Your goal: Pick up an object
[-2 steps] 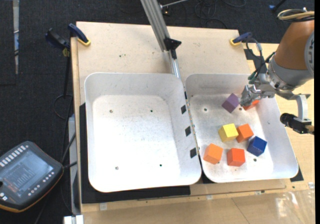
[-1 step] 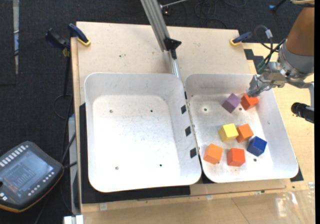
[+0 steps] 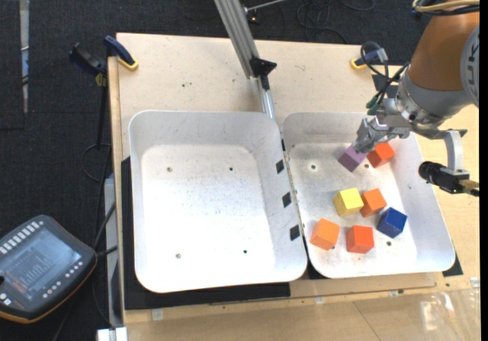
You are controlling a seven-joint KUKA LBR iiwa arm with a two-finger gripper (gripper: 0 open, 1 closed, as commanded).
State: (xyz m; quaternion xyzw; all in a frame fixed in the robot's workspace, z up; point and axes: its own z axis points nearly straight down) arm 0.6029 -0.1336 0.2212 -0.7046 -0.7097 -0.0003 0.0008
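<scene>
A: Okay, target looks like the purple block (image 3: 351, 159), upper part of the right bin (image 3: 435, 213), tilted, one corner up. Small matte cube, pale violet.

B: Held?

A: Can't confirm. Gripper (image 3: 371, 136) sits right over it, touching or nearly so, but whether the fingers are apart or clamped, I cannot tell; the wrist hides them.

B: Step, then?

A: My read: at the grasp, either closing or about to lift. Next move needs a firm pinch on two flat faces, then a straight rise.

B: Neighbours?

A: Orange-red block (image 3: 380, 153) just beside it on the right, could get nudged. Further down: yellow block (image 3: 349, 200), orange block (image 3: 373, 201), blue block (image 3: 392, 221), another orange one (image 3: 325, 233), red block (image 3: 360, 239). All well apart from the purple.

B: Left bin (image 3: 152, 179)?

A: Beside it on the desk (image 3: 191, 65), not involved.
</scene>
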